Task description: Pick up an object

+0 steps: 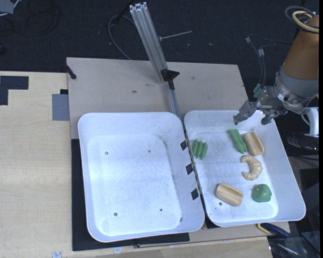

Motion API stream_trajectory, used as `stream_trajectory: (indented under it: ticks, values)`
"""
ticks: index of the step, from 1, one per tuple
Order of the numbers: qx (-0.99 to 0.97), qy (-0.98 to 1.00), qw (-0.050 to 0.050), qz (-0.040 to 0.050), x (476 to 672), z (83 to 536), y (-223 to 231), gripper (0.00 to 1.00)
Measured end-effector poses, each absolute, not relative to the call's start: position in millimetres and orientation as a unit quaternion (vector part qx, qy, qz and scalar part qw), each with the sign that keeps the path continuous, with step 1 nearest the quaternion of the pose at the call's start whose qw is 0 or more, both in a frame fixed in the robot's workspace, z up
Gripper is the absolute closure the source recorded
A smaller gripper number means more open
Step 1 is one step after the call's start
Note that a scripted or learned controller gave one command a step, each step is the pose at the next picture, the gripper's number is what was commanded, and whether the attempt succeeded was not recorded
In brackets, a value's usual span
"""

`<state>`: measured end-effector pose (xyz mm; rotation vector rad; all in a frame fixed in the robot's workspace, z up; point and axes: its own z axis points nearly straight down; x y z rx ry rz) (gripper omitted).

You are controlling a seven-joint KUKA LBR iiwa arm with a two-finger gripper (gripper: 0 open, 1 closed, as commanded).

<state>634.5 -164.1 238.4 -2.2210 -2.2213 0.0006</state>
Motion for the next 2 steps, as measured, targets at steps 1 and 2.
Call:
stream_trajectory:
  ticks: [1,2]
  values:
    - [-0.707,-0.707,0.004,0.0027,652.5,113.1,-136.6,0.0]
    - [-0.707,-0.707,0.0,0.0003,654.7,128.7,-137.9,1.0]
